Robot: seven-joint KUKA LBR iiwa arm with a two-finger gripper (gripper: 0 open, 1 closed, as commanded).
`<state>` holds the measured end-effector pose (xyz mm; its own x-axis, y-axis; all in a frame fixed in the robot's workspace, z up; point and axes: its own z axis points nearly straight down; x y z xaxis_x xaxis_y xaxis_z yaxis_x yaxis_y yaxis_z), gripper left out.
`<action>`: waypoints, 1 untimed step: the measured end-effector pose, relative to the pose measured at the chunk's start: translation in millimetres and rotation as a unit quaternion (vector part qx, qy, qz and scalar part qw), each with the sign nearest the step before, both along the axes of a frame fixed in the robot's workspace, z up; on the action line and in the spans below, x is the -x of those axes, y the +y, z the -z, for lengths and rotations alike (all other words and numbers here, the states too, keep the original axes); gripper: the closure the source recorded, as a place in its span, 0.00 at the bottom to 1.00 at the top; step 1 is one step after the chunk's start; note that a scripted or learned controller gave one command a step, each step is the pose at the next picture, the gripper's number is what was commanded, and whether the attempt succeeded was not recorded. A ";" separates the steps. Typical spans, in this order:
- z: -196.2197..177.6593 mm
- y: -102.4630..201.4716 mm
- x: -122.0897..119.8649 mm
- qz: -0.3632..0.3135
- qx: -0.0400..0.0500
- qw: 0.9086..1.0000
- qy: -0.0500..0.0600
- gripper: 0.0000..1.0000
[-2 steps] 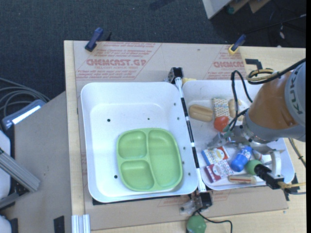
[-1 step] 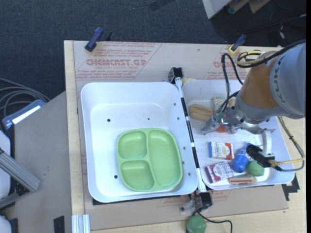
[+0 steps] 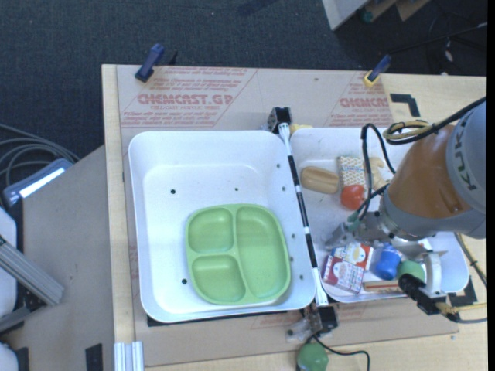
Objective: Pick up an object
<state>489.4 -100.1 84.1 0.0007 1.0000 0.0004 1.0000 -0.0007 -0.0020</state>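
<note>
divided tray in left bin

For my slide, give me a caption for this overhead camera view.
Robot arm reaching into cluttered right bin; green tray in left bin.

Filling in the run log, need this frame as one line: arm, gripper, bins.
arm: over right bin | gripper: low among items, fingers unclear | right bin: red ball, blue object, red-white packet | left bin: green tray

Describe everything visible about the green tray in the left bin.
The green tray is a pale green, plastic-looking rounded rectangle with three compartments: two on its left, one long one on its right. It lies flat, right side up and slightly rotated, on the floor of the left bin, toward the near right corner. Nothing lies in it.
</note>
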 end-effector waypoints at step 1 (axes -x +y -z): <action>-0.6 -14.0 -61.8 0.000 0.000 1.000 -0.001 0.00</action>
